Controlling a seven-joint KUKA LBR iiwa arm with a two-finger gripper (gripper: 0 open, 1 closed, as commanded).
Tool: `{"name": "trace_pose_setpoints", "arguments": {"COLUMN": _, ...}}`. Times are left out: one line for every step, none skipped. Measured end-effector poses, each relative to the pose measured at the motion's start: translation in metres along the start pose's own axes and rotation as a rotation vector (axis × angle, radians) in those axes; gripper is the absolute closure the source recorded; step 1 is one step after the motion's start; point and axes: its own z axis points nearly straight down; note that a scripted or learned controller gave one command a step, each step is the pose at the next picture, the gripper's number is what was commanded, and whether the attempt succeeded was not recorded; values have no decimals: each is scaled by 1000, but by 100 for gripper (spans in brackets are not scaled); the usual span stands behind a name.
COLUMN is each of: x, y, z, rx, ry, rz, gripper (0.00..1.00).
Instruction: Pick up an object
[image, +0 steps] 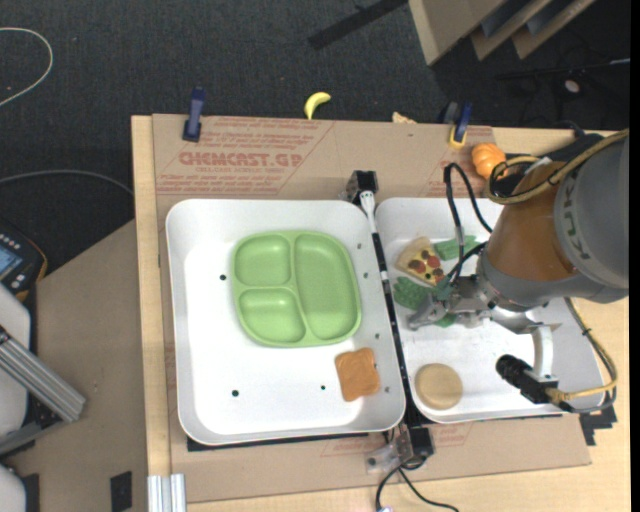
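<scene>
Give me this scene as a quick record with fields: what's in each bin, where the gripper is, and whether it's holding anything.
left bin: green divided plate; toast slice at its front right corner
right bin: pizza slice, green leafy item, round tan bun
gripper: low in the right bin, beside the green leafy item
holding: cannot tell
outside bins: banana and orange item at the far edge

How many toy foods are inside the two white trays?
4 that I can see. Left bin: toast slice beside the green plate. Right bin: pizza slice, green leafy piece, round cookie. The arm may hide more.
</scene>
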Motion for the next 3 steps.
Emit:
{"name": "trace_pose_setpoints", "arguments": {"x": 64, "y": -42, "z": -110, "rx": -11, "ry": 1, "rz": -8, "gripper": 0}}
{"name": "trace_pose_setpoints", "arguments": {"x": 44, "y": -55, "z": -105, "rx": 0, "ry": -1, "rz": 2, "gripper": 0}}
{"name": "trace_pose_setpoints", "arguments": {"x": 76, "y": -53, "z": -254, "rx": -23, "ry": 0, "rz": -7, "gripper": 0}}
